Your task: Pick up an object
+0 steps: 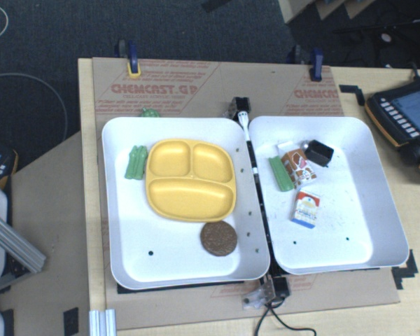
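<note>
Inside the right bin (378, 208), a small black block (319, 152), brown packet (298, 166), green piece (281, 173) and little carton (306, 209) lie loosely apart, perhaps to leave grasping room.

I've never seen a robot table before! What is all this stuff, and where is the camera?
The camera sits above a bench and looks down at a slant. On the bench are two shallow white bins side by side. The left bin holds a yellow plate with three sections, a green toy beside it and a brown cookie below it. The right bin holds another green piece, a brown packet, a small black block and a little red and white carton. A robot arm is meant to pick up one of these. Nothing is lifted yet.
</note>
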Robot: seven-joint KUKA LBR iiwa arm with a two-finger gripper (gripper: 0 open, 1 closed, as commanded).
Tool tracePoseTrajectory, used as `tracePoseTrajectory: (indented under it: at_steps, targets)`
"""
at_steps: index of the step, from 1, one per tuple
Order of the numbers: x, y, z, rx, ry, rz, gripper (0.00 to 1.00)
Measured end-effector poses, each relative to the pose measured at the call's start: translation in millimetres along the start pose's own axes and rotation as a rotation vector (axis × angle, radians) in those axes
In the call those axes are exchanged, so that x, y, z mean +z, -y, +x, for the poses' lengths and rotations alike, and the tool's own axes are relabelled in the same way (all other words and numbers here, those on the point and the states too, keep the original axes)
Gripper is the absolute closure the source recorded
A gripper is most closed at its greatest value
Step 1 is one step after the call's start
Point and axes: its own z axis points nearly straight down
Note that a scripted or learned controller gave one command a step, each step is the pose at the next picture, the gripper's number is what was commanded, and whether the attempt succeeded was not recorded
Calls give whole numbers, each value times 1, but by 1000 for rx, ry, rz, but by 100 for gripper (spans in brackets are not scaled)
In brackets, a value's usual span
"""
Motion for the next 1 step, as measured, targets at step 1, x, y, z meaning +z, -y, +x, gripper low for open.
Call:
tracePoseTrajectory:
  at_steps: [1]
  targets:
    - [-38,-34,47,-5,4,-13,100]
